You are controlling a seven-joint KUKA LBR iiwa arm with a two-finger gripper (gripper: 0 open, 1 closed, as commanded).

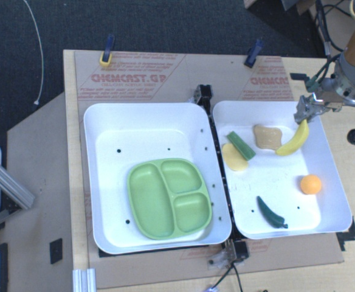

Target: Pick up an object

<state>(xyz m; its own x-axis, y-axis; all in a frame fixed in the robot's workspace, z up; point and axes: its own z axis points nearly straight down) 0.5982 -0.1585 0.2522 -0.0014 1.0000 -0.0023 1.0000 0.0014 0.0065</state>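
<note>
Here, gripper at upper right of frame sits at the top tip of the banana in the right bin, finger state unclear; likely light, smooth, curved, best pinched mid-body.

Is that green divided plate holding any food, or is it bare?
Bare. The green divided plate lies flat in the left bin, and all three of its compartments show only plain green.
</note>
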